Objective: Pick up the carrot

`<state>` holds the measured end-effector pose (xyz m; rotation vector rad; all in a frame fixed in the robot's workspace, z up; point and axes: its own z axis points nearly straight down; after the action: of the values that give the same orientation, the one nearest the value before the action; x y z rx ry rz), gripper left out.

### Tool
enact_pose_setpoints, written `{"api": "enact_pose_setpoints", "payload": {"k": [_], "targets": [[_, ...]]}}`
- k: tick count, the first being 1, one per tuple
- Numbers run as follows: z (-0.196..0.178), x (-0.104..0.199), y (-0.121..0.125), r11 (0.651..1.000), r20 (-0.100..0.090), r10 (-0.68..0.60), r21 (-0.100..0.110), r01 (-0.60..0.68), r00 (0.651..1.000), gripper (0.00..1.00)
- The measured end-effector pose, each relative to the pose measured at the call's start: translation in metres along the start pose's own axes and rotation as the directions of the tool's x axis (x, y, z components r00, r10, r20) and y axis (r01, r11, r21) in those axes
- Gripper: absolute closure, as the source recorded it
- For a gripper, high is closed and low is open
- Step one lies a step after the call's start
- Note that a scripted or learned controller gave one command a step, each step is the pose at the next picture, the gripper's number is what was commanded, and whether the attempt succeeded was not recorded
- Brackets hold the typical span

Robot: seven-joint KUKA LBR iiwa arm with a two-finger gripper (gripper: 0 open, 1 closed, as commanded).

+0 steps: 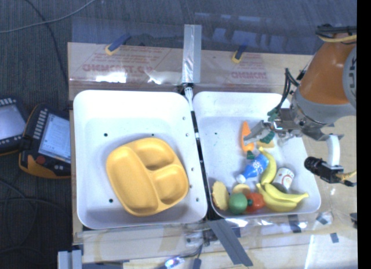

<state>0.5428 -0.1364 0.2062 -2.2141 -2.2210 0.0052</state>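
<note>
The carrot (245, 133) is a short orange piece lying in the upper middle of the right bin (220, 111). My gripper (259, 134) reaches in from the right and sits low in this bin, right against the carrot's right side. The grey wrist and the orange band (327, 76) rise behind it. The view is too coarse to tell whether the carrot is held.
Below the carrot lie a blue-and-white bottle (253, 169), two bananas (279, 197), a small can (284, 176), a green fruit (237, 203), a red item (255, 202) and a yellow round slice (219, 194). The left bin (93, 117) holds a yellow divided plate (148, 174).
</note>
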Motion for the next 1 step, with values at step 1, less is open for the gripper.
{"api": "enact_pose_setpoints", "payload": {"k": [1], "targets": [[0.1144,0.0111,0.0301,0.994,0.001,-0.109,-0.003,0.109,0.994,0.0]]}}
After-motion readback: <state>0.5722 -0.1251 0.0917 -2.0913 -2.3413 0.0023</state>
